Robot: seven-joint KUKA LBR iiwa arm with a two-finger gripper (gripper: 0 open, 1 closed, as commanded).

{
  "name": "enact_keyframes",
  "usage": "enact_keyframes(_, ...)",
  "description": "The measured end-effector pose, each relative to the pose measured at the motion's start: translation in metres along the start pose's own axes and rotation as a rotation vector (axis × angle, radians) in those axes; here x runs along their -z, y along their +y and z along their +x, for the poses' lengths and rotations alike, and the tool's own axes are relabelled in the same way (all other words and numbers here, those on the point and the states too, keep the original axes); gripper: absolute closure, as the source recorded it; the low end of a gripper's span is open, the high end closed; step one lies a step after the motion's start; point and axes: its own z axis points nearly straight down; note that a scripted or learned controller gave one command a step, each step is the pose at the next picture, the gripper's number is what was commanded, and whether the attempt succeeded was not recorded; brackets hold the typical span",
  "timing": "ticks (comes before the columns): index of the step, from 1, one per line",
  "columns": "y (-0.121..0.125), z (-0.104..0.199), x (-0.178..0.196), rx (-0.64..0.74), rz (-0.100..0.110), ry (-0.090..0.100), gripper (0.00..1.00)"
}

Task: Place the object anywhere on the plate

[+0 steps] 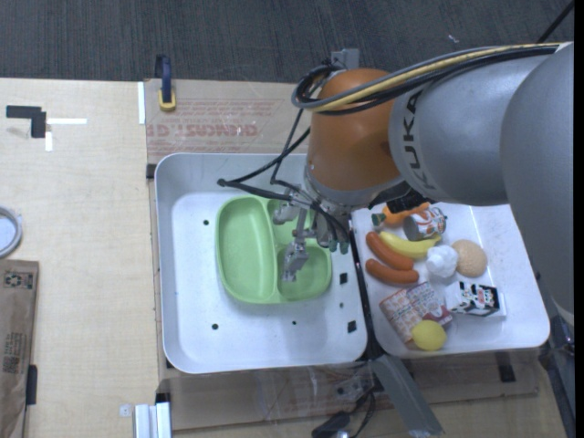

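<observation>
I see the arm (438, 126) reaching in from the right, its orange band above the left bin (182, 336). The pincer (297, 254) hangs over the right part of the green plate (242, 245), which lies in that bin. From this angle I cannot tell whether the pincer is released or clenched, nor whether anything sits in it; the metal parts blur together against the plate.

The objects I could pick from all lie in the right bin (520, 327): a banana (406, 243) beside two sausages (391, 261), a white ball (442, 260) touching a tan bun-like ball (471, 257), a small carton (478, 298) with black marks, a reddish packet (412, 306) and a lemon (428, 335) near the front edge. An orange-and-white item (412, 215) sits at the back, partly under the arm.

On the desk (73, 199), left of the bins, a tape roll (5, 233) is at the edge.
</observation>
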Motion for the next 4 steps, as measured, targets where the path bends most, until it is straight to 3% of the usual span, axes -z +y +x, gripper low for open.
enact_keyframes(1,0.000,0.000,0.000,0.000,0.000,0.000,0.00)
enact_keyframes(2,0.021,-0.063,-0.037,0.110,-0.006,-0.006,0.00)
enact_keyframes(3,0.013,-0.086,0.067,0.082,-0.001,-0.006,0.00)
enact_keyframes(4,0.047,-0.029,-0.050,0.122,-0.001,-0.003,0.00)
